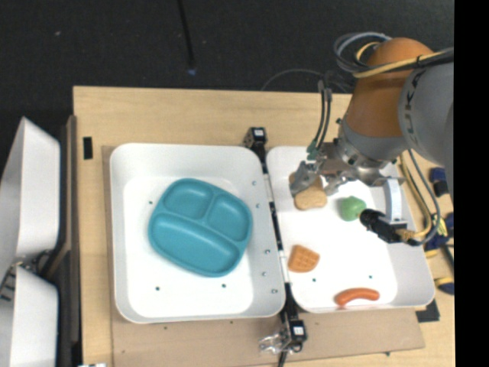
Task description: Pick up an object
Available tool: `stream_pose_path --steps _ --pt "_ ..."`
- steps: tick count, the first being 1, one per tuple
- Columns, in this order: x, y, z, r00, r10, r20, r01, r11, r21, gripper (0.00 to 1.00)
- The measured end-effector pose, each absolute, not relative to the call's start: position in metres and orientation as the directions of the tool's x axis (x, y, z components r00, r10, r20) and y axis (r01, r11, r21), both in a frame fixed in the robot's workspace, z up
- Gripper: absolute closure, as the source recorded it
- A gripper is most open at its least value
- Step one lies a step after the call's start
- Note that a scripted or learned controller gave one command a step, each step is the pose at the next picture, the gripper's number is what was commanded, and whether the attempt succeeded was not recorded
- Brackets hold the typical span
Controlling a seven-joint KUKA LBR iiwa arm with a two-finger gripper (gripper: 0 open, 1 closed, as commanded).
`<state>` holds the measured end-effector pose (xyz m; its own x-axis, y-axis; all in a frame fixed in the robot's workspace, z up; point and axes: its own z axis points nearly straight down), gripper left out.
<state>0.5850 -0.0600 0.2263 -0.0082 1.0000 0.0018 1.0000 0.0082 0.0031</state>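
Readable text: none anywhere.
Labels or brands on bins (122, 205): none legible.
Markings on desk (92, 113): none legible.
Numbers or signs: none.

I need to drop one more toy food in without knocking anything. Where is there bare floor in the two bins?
Left bin: bare strips ring the teal plate, widest along the near wall. Right bin: one patch between waffle, green piece and sausage. Its far end is crowded by gripper and tan piece.
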Motion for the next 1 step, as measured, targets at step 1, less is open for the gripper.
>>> stream_pose_path --steps 1 --pt "0.5776 -0.0090 0.2191 -0.007 1.000 0.001 1.000 0.007 0.000 1.00"
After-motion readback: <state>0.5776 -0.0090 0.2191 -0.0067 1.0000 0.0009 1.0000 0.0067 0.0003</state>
